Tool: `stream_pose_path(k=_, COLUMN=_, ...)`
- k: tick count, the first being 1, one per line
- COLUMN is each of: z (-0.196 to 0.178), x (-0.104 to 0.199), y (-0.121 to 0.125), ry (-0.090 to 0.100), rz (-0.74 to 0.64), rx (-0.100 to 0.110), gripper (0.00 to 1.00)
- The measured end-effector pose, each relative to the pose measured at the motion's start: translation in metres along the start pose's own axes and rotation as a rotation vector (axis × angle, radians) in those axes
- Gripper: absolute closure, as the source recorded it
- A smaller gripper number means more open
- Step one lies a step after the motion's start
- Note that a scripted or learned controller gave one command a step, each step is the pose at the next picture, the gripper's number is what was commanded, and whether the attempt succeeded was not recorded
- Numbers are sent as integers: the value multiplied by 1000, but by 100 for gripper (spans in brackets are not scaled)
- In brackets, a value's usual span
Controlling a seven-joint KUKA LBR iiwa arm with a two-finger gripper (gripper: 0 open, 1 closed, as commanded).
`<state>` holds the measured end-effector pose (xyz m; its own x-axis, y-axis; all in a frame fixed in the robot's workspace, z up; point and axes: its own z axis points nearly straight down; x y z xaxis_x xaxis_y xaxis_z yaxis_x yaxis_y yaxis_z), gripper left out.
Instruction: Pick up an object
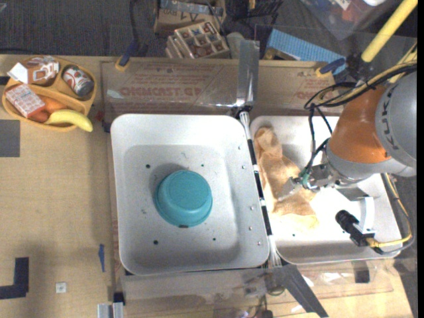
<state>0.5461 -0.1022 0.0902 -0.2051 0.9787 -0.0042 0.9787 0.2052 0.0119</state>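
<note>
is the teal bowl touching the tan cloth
Apart. The camera view shows the teal bowl upside down in the left bin and the tan cloth in the right bin, with both bins' rims between them.

- Bright, even light from above; the white bins [132, 144] almost glow
- Soft shadow under the teal bowl [185, 197], toward 5 o'clock
- Picture a bit fuzzy; dark at 12 o'clock
</note>
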Motion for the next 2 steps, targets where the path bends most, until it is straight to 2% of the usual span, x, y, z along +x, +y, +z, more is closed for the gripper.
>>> stream_pose_path(k=1, z=0, x=7, y=-29, ry=1, rz=-53, rx=-1, gripper=0)
stream_pose_path(k=2, z=1, x=-23, y=65, ry=-1, rz=-62, rx=1, gripper=0)
